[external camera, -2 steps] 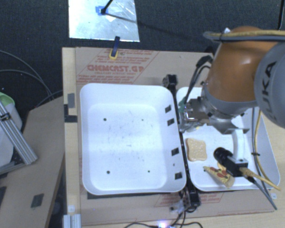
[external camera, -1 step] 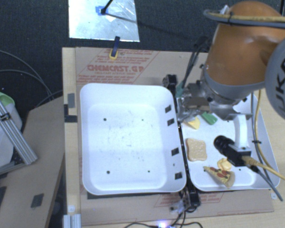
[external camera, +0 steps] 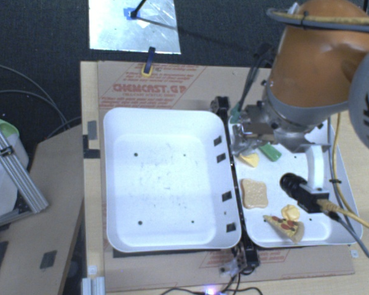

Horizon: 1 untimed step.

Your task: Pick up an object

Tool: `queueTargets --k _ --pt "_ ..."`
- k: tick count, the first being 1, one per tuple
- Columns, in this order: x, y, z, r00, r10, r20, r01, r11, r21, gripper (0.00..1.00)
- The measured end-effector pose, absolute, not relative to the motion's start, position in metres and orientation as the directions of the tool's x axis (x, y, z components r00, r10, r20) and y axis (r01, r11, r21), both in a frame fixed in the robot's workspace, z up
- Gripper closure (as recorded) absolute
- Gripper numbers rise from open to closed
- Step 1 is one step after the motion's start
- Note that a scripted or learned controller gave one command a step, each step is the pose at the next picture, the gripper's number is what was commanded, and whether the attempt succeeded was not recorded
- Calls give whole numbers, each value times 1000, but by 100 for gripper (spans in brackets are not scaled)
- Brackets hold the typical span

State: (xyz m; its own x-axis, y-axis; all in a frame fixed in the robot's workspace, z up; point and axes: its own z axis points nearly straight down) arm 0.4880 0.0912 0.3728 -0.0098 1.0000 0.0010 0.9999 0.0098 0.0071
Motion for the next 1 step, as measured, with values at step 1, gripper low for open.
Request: queueTargets --k 1 --pt "486 110 295 -3 1000 -1 1000 3 -5 100"
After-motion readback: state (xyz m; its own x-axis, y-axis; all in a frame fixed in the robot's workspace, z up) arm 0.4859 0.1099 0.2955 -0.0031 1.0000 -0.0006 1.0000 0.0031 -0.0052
